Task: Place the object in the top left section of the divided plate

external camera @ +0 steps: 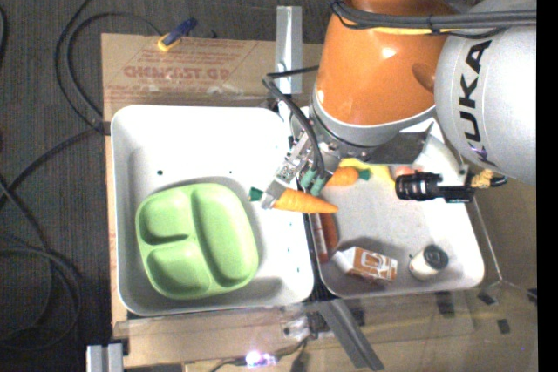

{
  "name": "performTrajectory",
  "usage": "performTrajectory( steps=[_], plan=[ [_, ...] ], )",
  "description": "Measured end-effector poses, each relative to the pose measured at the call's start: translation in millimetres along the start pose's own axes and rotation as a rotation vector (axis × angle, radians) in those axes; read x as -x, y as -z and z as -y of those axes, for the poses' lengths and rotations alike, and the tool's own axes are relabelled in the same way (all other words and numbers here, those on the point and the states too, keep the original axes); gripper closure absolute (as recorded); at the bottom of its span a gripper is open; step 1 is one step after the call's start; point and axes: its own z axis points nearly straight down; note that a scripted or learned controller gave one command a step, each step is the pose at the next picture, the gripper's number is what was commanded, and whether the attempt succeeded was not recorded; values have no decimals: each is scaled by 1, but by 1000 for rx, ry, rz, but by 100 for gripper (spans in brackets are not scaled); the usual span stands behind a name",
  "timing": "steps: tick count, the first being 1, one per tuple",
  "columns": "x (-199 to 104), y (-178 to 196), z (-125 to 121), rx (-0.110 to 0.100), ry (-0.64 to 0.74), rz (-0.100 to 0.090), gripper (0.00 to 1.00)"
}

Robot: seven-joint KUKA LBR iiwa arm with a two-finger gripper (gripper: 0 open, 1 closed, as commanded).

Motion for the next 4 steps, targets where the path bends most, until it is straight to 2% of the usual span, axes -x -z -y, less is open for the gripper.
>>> performTrajectory(
  steps=[1,2,3,4],
  plan=[
    [-36,-117,-47,-1,182,-6,100],
    [-50,-81,-66,-2,-19,-4,100],
    [-38,-108,-51,-2,92,-3,100],
    [-25,-97,-34,0,174,-1,100]
  ],
)
